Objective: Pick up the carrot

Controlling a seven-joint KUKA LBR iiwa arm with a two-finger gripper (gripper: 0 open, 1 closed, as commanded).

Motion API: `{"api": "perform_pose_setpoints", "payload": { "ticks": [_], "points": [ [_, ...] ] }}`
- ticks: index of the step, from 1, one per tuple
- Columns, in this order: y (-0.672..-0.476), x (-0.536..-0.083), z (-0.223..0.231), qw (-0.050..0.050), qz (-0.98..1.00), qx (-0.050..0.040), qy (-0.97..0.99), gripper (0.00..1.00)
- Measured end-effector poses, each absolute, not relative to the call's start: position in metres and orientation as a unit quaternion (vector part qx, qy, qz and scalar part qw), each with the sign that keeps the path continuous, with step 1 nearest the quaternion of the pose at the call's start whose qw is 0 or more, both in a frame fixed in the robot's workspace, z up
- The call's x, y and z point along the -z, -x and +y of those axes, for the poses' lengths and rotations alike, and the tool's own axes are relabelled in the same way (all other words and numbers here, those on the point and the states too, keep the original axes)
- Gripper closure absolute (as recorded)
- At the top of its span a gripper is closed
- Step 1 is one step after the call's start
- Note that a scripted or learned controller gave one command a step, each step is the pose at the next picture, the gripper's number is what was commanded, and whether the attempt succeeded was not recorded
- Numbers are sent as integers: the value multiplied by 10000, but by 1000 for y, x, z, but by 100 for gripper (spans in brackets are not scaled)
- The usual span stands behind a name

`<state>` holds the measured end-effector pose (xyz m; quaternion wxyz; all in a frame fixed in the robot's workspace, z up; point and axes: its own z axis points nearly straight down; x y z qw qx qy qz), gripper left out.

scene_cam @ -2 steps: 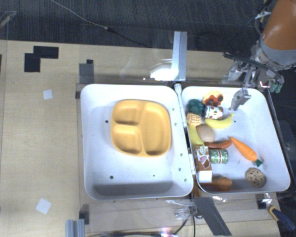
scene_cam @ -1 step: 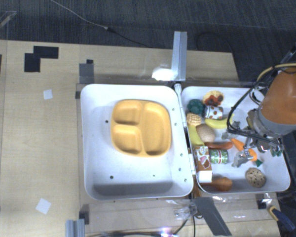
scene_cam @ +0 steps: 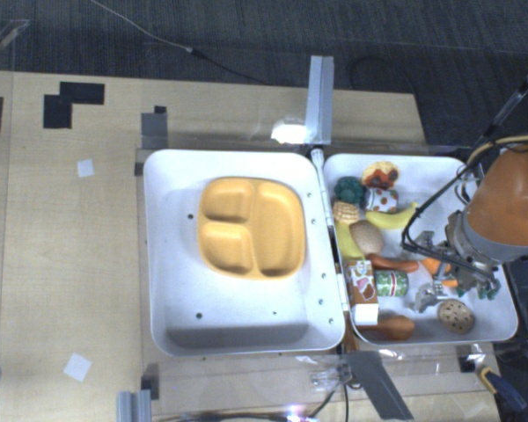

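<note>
Two white bins sit side by side on the wooden surface [scene_cam: 62,262], and the room is lopsided. The left bin [scene_cam: 172,236] has plenty of bare floor around a yellow divided tray [scene_cam: 251,227] lying near its middle. The right bin [scene_cam: 502,323] is crowded: a banana [scene_cam: 392,219] and a green piece [scene_cam: 349,188] in its upper part, a bread roll [scene_cam: 366,236] below them, a small can [scene_cam: 390,283] and a carton [scene_cam: 361,278] toward the divider, a brown sausage-like piece [scene_cam: 392,327] and a cookie [scene_cam: 456,316] along the lower rim.

The arm [scene_cam: 510,202] comes in from the right edge of the frame, its orange band over the right bin's right side, wrist pointing down and leftward.

The pincer [scene_cam: 442,281] hangs low in the bin's lower right; cables and metal clutter it, so open or closed — cannot tell.

The carrot [scene_cam: 393,263] lies flat mid-bin, just above the can, just left of the pincer; touching or apart, I cannot tell.
</note>
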<state>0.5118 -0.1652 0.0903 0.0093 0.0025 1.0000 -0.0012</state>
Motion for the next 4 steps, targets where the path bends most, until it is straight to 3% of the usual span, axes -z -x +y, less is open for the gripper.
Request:
{"api": "perform_pose_setpoints", "payload": {
  "ticks": [1, 2, 3, 4],
  "points": [
    [-499, -90, -166, 107, 9982, 18, -584, 0],
    [-505, -90, -126, 87, 9884, 4, -1518, 0],
    [-511, -107, -125, 186, 9887, 9, -1487, 100],
    [-515, -103, -186, 237, 9997, 50, 31, 100]
  ]
}}
